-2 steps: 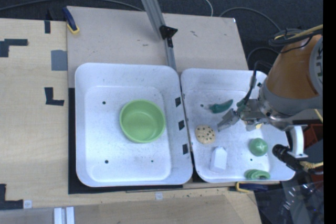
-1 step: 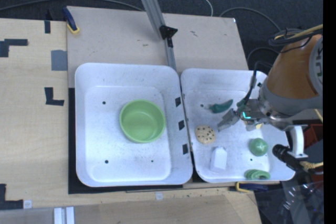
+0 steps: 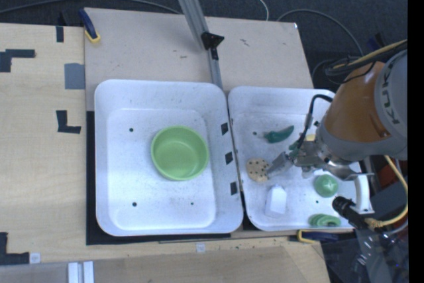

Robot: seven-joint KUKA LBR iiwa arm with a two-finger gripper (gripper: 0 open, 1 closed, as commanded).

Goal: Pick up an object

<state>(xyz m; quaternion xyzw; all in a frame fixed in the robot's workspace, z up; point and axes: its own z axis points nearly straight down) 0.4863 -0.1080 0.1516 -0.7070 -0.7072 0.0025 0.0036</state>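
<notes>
Reaching into the right bin (image 3: 238,142) from its right edge, the gripper (image 3: 277,165) hangs low with its fingers slightly apart, just beside a tan perforated disc (image 3: 258,169) near the bin's left wall. Nothing sits between the fingers. That disc looks light, thin and stiff, so it is probably best pinched across its rim. A white block (image 3: 276,199) lies nearby, toward the front edge.
</notes>
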